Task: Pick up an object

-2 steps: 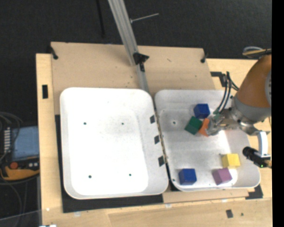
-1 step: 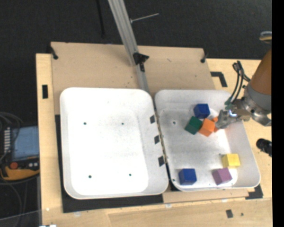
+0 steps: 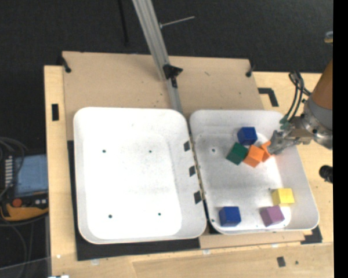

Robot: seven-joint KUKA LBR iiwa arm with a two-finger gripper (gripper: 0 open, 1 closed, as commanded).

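White plastic forms the two shallow bins that are set side by side on the surface. The left bin is seen with its raised rim unbroken all round. In the right bin a bare stretch is left through the middle, between two groups of blocks. Near the far edge a blue cube, a green cube and an orange cube are crowded together, the green and orange ones touching. Along the near rim a second blue cube, a purple cube and a yellow cube are placed, the last two close to the right wall. The gripper is seen low over the right bin, just beside the orange cube on its right; whether the jaws are wide, narrow or closed on anything cannot be told. A slanted metal post is fixed at the far side of the surface. Dark floor surrounds the bench, with cables and a blue-screened pendant at the left.
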